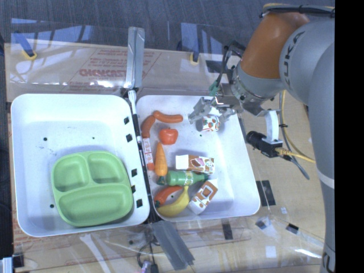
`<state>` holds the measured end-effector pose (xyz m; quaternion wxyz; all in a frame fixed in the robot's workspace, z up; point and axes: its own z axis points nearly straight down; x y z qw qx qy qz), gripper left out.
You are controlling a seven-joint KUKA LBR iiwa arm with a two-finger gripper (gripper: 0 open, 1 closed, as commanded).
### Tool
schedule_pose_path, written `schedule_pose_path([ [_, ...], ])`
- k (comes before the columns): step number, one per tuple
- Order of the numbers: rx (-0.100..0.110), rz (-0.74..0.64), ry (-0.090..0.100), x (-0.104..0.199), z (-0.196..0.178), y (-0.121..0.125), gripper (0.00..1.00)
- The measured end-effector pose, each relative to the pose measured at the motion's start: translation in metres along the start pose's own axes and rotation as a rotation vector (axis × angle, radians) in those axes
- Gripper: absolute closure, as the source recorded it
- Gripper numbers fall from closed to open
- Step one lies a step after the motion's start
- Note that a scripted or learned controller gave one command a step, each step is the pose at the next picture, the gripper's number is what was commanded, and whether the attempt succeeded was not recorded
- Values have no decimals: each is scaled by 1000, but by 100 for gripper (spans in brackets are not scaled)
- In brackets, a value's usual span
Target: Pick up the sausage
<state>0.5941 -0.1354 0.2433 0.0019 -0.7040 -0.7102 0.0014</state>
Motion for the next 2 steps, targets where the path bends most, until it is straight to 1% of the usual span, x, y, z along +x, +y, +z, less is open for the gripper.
schedule_pose_path([
  [1, 0, -65, 1, -12, 12, 6, 0],
  [2, 1, 141, 1, 14, 138, 42, 0],
])
